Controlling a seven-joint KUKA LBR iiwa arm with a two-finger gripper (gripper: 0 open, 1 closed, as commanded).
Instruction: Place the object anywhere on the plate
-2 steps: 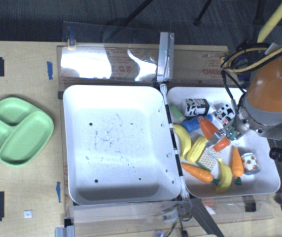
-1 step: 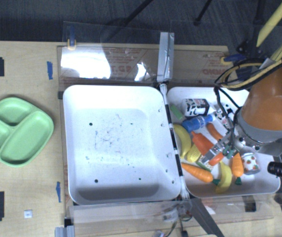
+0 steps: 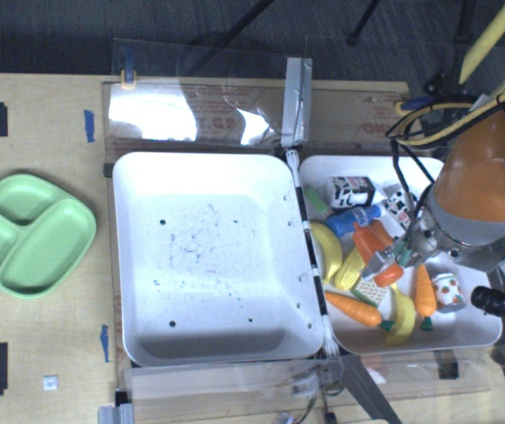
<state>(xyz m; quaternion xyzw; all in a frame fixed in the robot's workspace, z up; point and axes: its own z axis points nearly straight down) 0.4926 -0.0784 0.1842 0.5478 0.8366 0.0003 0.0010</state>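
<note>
The green divided plate (image 3: 27,234) lies on the wooden bench at the far left, outside both bins. Toy food fills the right bin (image 3: 482,332): a yellow banana (image 3: 327,250), a corn cob (image 3: 350,270), an orange carrot (image 3: 354,309), a second carrot (image 3: 424,291), a small banana (image 3: 403,314), a black-and-white carton (image 3: 351,191) and a blue piece (image 3: 358,219). My gripper (image 3: 403,256) hangs low in this bin, just above a red piece (image 3: 388,275) and beside an orange-red piece (image 3: 372,239). The wrist hides how the fingers sit.
The left white bin (image 3: 208,254) sits between the plate and the right bin, with a raised divider wall (image 3: 310,246) between the bins. A clear plastic panel (image 3: 199,95) stands behind the left bin. Cables (image 3: 429,122) hang near the arm's orange band (image 3: 486,166).
</note>
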